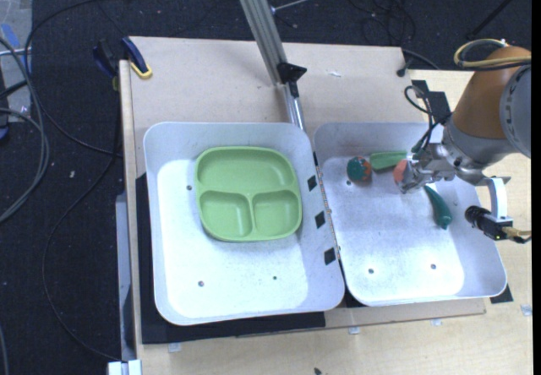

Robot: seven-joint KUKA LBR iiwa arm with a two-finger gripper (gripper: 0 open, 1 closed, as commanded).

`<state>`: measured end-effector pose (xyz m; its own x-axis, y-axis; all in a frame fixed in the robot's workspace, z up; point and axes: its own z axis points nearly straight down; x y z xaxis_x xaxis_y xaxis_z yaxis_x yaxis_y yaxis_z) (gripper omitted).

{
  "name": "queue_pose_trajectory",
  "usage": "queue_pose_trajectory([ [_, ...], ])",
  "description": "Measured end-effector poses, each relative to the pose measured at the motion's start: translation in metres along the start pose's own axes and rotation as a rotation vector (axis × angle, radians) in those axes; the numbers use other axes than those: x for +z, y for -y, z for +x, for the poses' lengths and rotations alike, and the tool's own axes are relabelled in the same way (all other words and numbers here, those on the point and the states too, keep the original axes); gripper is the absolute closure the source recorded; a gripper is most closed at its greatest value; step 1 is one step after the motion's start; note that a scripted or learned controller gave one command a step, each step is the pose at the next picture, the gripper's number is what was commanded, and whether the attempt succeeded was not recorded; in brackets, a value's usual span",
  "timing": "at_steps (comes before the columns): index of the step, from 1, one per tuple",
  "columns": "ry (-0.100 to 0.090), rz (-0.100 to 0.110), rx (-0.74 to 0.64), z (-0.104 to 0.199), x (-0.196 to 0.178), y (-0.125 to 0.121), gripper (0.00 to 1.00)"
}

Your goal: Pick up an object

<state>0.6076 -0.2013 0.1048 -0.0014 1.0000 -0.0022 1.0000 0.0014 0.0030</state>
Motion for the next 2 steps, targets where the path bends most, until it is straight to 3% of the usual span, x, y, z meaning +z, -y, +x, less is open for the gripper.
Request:
queue_pose_trajectory([
  [2, 0.001, -0.005, -0.001, -0.005, -0.118, -0.001, 1.00],
])
